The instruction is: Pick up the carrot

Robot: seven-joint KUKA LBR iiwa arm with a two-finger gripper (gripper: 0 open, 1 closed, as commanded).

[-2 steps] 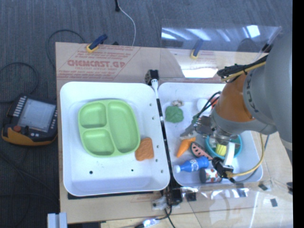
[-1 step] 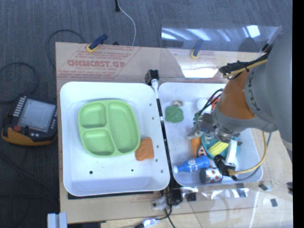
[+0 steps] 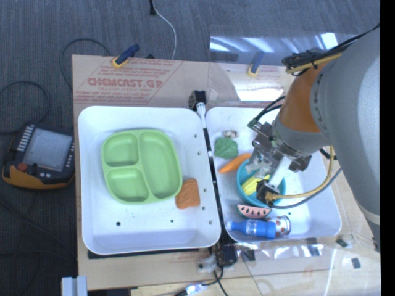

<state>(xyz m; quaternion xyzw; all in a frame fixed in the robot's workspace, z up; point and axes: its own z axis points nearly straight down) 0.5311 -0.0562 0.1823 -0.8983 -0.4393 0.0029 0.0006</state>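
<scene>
Looking down, I saw the carrot (image 3: 235,163) lying just left of the gripper (image 3: 262,179), long axis pointing toward it, grip state impossible to tell.

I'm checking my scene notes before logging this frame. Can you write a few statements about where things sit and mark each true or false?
1. The carrot lies in the right bin. True.
2. The green divided plate sits in the right bin. False: it is in the left bin.
3. The gripper is over the blue bowl. True.
4. The watermelon slice lies on the green plate. False: it lies in the right bin, below the bowl.
</scene>
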